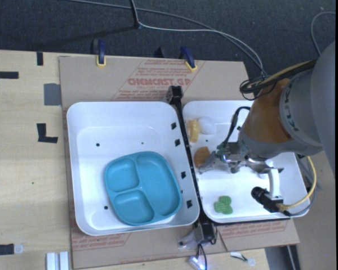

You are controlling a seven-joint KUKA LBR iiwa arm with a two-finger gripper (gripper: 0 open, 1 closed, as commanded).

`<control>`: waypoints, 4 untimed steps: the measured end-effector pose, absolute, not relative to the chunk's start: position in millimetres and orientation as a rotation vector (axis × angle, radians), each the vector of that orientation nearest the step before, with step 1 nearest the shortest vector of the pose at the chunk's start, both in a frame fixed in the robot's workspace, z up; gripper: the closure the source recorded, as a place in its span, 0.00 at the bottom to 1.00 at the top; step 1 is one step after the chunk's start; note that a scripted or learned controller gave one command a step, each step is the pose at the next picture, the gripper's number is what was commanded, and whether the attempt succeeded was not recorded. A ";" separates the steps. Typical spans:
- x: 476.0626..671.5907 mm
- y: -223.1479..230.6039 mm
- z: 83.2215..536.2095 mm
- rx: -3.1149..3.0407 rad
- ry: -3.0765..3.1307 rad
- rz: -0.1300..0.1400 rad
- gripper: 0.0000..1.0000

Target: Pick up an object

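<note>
Right now gripper [209,163] low in right bin [245,214], brown object [201,156] touching its tip, leftward; grip state: cannot tell. Green object [223,205] nearer camera.

Brown object [201,156], yellow object [194,130], green object [223,205], right bin [214,110]

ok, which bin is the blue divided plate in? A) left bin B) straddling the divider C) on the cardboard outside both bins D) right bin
A: the plate lies flat in the left bin, in its lower half, apart from the divider; the right bin has the small green item and two tan pieces, with the gripper down by them.
</note>
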State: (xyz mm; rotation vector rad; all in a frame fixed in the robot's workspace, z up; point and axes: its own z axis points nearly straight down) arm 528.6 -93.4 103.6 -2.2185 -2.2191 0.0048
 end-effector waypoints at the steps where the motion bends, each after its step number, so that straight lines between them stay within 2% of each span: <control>1: 560.3 -103.1 84.5 -2.220 -2.223 0.000 0.00; 2: 627.1 -108.7 84.9 -2.221 -2.224 -0.001 0.00; 3: 626.5 -109.0 95.3 -2.222 -2.223 0.000 1.00; 4: 654.6 -56.8 189.3 -2.220 -2.231 -0.010 1.00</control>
